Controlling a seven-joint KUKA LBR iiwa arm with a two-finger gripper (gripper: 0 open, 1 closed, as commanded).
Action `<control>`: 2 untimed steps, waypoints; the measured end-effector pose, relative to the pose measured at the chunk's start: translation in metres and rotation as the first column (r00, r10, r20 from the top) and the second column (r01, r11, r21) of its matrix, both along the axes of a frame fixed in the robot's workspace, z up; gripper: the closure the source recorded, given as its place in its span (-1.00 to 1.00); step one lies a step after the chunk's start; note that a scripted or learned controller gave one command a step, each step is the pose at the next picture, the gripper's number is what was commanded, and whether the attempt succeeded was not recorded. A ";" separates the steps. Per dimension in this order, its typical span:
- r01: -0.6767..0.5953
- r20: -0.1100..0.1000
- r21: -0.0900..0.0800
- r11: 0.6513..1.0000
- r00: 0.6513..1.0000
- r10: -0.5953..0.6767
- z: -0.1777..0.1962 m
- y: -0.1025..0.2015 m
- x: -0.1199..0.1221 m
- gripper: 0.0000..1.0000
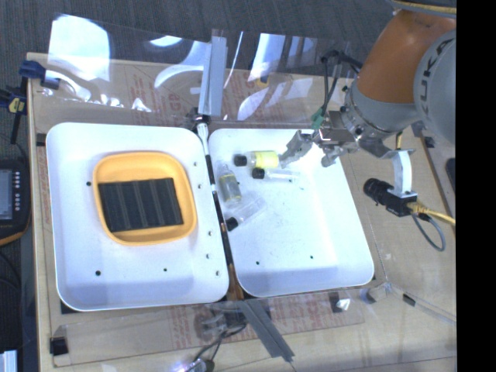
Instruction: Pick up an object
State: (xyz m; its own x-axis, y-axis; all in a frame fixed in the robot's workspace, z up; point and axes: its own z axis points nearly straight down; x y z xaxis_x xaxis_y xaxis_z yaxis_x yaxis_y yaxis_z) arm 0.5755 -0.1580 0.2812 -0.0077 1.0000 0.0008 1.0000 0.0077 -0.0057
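The arm reaches in from the right, and its tool hangs over the far side of the right bin. Its two fingers are apart with nothing between them, likely so they can drop around something. The small things sit bunched in the bin's far left part: a yellow tube just beside the tool, little black caps near it, and a clear bottle closer to the wall. The left bin holds a yellow tray, well apart, probably not what the tool wants.
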 end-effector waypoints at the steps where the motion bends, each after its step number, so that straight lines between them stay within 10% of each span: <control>1: -0.134 0.001 0.000 0.991 0.991 0.134 -0.104 0.006 0.071 -1.00; 2: -0.120 0.004 -0.002 0.993 0.993 0.120 -0.187 -0.028 0.082 -1.00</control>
State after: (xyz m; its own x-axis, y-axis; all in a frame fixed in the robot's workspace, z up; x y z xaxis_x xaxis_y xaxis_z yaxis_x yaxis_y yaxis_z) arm 0.6575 -0.1861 0.0940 -0.1274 0.9918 -0.0012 0.9918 0.1274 -0.0013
